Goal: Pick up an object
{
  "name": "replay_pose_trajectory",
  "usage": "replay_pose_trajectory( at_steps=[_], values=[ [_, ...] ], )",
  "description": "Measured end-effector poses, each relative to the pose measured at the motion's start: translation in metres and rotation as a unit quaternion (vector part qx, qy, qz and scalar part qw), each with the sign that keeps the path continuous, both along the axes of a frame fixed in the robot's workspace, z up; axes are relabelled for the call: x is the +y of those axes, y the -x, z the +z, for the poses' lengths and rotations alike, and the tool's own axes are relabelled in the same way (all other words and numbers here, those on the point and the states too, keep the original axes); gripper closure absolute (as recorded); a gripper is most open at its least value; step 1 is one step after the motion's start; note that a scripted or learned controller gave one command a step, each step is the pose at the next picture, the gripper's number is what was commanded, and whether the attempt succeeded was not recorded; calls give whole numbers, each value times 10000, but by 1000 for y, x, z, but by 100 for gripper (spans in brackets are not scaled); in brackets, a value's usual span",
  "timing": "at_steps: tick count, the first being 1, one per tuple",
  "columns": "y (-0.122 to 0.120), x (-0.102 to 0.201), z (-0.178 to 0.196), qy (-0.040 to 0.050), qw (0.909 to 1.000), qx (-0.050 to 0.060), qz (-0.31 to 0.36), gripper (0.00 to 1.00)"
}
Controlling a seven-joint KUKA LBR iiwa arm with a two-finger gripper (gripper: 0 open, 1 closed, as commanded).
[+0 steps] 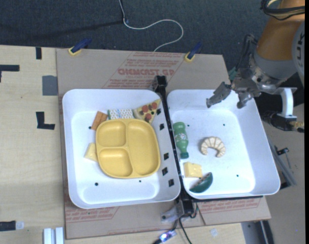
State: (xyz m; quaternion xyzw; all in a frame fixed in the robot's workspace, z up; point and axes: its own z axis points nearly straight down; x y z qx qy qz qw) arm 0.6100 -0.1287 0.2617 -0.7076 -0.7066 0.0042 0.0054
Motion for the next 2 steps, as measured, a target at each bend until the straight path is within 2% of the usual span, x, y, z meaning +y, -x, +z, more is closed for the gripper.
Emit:
replay_pose_trajectory(
  at_steps=[1,2],
  values=[
    [-2,0,7,9,10000,-63,14,0],
    [-5,-5,-55,11,10000,-30,9,0]
  ],
)
